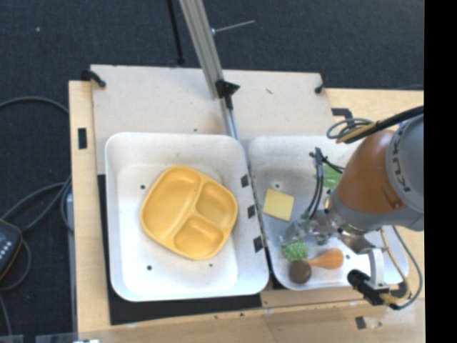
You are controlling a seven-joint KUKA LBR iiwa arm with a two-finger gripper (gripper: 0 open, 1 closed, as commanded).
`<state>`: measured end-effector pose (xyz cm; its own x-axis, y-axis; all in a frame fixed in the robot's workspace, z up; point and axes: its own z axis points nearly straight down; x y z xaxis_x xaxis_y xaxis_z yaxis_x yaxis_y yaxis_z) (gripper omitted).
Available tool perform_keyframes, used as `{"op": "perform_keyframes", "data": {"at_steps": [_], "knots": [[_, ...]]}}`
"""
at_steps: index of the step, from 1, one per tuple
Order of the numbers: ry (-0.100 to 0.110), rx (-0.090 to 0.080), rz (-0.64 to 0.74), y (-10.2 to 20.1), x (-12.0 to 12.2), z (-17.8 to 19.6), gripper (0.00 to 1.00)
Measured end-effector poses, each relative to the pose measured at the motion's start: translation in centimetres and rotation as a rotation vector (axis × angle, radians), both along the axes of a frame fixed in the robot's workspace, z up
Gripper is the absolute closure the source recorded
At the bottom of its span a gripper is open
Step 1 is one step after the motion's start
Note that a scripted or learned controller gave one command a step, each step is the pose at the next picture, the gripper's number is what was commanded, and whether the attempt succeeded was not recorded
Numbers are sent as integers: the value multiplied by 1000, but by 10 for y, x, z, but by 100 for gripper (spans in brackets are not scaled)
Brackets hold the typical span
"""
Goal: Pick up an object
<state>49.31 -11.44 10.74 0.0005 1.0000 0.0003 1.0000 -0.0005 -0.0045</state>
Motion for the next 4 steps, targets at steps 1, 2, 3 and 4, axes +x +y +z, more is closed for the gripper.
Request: {"op": "perform_keyframes", "data": {"at_steps": [1, 2, 3, 4], "knots": [[-9, -1, -5, -1, 3, 14, 100], [-11, -2, 3, -6, 4, 58, 100], [-12, -2, 4, 0, 12, 107, 100], [-14, -3, 4, -1, 15, 172, 100]]}}
